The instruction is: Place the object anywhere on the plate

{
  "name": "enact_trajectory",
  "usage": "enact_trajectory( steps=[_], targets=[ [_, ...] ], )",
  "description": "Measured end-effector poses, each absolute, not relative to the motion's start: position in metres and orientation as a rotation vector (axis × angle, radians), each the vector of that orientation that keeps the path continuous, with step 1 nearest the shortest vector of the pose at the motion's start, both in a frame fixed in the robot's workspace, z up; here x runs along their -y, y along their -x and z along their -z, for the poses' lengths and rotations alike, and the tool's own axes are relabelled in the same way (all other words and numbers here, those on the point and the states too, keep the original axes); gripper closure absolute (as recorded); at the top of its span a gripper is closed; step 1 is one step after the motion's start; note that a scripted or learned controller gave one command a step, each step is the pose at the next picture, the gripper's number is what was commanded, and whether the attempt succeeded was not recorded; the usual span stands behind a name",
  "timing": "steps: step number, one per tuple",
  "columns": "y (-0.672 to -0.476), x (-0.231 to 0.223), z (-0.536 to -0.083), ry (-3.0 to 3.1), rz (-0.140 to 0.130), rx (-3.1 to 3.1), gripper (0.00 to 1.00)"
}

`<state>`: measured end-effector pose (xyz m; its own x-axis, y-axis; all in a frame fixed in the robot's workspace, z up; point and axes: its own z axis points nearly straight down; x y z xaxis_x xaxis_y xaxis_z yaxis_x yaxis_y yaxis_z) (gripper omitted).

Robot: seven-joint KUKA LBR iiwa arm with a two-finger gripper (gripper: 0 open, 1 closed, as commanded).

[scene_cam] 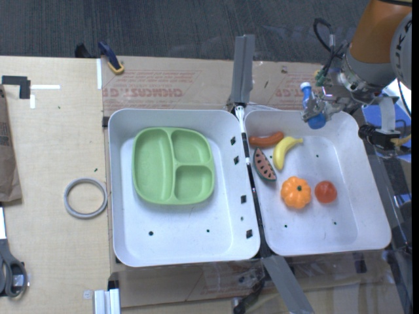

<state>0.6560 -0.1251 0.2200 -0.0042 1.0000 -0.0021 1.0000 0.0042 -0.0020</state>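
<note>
Five toy foods fill the right bin (366,175); arm (383,25) cut off top-right.

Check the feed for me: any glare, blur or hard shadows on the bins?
Camera view: light is even and soft, with faint shadows under the green plate and the fruit; focus is sharp across both bins; the arm's pincer looks slightly soft near the right bin's far rim; mild glare whitens that bin's floor.
</note>
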Motion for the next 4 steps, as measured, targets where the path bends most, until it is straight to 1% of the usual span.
enact_trajectory(
  steps=[1, 2, 3, 4],
  targets=[
    [-0.644, 0.018, -0.191, -2.221, 0.004, -2.222, 1.0],
    [-0.639, -0.07, -0.224, -2.221, 0.004, -2.222, 1.0],
    [-0.634, -0.149, -0.151, -2.223, 0.007, -2.221, 1.0],
    [-0.613, -0.097, -0.239, -2.226, 0.006, -2.217, 1.0]
  ],
)
